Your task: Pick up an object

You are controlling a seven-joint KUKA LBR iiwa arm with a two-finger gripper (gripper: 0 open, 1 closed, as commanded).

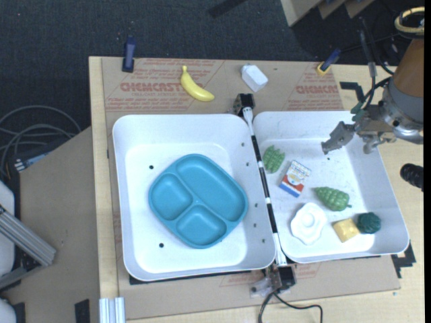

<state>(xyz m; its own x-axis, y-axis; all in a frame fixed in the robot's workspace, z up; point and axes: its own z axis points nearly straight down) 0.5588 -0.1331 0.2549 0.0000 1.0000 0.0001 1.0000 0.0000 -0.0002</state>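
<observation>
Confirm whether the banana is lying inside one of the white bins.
No, the banana lies on the cardboard bench top above the left bin, outside both bins.

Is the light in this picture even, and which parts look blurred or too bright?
In the camera view the light is soft and even; the blue tray casts a faint shadow on the left bin. The gripper looks slightly blurred, and the white egg toy nearly blends into the right bin.

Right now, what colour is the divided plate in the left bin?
Light blue. The divided plate shows clearly in the camera view, lying in the left bin.
</observation>
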